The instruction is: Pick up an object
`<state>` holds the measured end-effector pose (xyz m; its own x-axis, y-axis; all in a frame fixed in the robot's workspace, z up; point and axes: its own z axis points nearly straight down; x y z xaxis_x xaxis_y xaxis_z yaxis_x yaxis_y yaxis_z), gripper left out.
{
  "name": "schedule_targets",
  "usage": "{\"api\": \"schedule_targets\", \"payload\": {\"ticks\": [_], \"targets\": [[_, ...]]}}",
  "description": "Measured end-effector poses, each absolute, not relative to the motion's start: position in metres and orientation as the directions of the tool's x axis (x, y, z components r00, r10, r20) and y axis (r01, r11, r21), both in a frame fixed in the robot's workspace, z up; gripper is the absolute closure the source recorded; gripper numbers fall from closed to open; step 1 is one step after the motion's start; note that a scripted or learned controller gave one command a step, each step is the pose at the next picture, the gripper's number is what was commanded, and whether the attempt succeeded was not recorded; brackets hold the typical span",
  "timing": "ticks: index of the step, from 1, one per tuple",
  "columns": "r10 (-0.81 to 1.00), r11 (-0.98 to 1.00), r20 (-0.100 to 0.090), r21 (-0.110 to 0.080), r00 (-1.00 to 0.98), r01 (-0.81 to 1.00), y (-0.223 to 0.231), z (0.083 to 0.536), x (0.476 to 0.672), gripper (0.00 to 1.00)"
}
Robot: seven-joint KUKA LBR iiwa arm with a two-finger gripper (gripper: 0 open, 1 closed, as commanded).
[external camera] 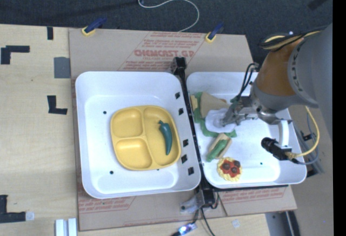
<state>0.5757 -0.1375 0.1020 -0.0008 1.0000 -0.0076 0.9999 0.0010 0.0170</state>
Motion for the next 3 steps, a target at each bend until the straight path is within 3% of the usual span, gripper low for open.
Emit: {"api": "schedule_targets", "payload": {"ticks": [1, 2, 3], "targets": [[1.0, 0.002, -0.001, 0.005, -0.002, 1.0, -0.14, 0.164, 0.581, 1.0], [1.0, 0.002, -0.001, 0.005, -0.002, 1.0, -0.141, 0.228, 0.581, 1.0], [1.0, 0.001, 0.0, -0.001, -0.001, 1.0, -0.141, 0.224, 0.581, 1.0]]}}
